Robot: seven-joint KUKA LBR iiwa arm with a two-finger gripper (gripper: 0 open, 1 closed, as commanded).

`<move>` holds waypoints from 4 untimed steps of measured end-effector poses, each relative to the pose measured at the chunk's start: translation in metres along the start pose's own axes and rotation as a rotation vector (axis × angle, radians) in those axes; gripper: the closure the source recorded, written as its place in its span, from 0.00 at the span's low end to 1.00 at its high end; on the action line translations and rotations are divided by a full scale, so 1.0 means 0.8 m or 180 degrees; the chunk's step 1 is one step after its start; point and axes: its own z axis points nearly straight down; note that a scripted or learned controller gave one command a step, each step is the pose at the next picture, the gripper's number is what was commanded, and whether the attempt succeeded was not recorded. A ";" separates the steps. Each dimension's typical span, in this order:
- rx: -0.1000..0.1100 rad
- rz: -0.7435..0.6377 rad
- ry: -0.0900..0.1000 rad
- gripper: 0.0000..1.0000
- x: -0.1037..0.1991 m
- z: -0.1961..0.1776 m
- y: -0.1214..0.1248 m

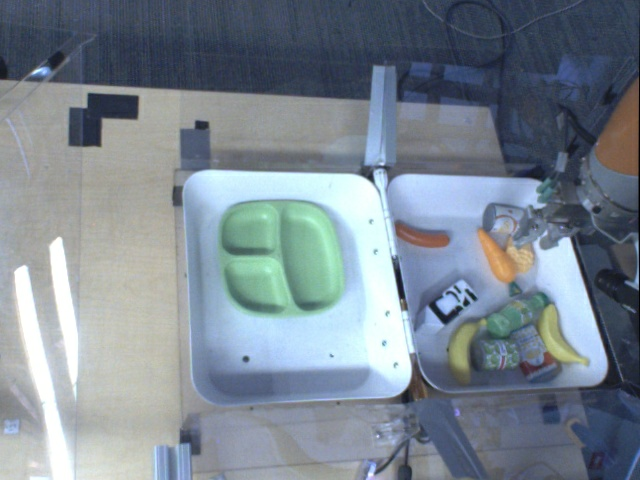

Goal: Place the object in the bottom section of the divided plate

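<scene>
Two white bins sit side by side on the bench. Left bin [300, 368] has the green divided plate [283, 256] in its upper half, all three sections bare. Right bin [440, 193] is where all the stuff is: a sausage [422, 235] near the top left, a carrot [495, 256] lying at a slant, a small yellow lumpy thing [521, 258] right next to it, a black and white box [453, 302], two bananas [462, 349] [560, 336], a green bottle [515, 315] and a can [503, 352] bunched at the bottom. Gripper [520, 226] hangs over the bin's upper right, just above the carrot and yellow thing. Honestly can't tell how wide the claw is or whether it's got anything.
</scene>
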 end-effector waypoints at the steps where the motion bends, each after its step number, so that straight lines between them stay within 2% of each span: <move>1: -0.0037 -0.0568 0.0008 1.00 0.107 0.149 -0.032; 2: 0.0002 -0.0643 0.0012 1.00 0.201 0.030 -0.110; 3: 0.0007 -0.0328 0.0015 1.00 0.301 0.009 -0.074; 4: 0.0006 -0.0658 0.0013 1.00 0.359 -0.024 -0.011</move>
